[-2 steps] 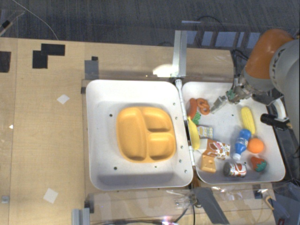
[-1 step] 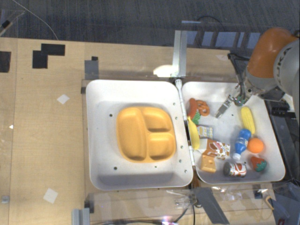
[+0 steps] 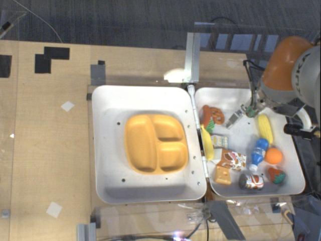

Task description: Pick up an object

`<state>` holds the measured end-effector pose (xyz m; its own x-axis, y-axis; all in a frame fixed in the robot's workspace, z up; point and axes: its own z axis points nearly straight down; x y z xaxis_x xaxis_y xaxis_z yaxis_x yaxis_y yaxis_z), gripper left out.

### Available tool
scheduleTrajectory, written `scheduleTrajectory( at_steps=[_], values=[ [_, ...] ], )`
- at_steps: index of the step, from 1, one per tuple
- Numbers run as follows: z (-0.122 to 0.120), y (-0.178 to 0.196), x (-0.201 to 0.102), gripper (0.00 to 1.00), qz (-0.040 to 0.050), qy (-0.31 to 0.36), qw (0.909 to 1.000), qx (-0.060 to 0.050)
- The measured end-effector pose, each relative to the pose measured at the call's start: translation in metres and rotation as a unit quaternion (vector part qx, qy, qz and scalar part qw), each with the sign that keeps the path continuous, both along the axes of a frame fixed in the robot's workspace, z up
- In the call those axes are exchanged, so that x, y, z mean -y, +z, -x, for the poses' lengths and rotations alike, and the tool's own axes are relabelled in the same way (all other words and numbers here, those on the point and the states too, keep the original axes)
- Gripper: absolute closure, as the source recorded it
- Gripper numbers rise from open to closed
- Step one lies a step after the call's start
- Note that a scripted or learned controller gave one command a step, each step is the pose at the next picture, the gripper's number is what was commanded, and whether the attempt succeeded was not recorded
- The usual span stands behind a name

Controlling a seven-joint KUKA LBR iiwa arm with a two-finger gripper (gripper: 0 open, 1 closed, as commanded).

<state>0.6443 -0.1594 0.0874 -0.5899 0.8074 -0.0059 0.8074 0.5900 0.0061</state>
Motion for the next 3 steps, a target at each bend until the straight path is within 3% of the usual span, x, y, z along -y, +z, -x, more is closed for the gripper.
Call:
scheduleTrajectory(
  at_steps=[1,2,3],
  values=[
    [-0.024,0.000,-0.042,0.00,0.0025,-0.127,0.9918,-0.004],
    [-0.023,0.000,-0.051,0.00,0.0049,-0.099,0.9951,-0.005],
    [-0.019,0.002,-0.021,0.00,0.0017,0.187,0.9822,-0.013]
  ],
)
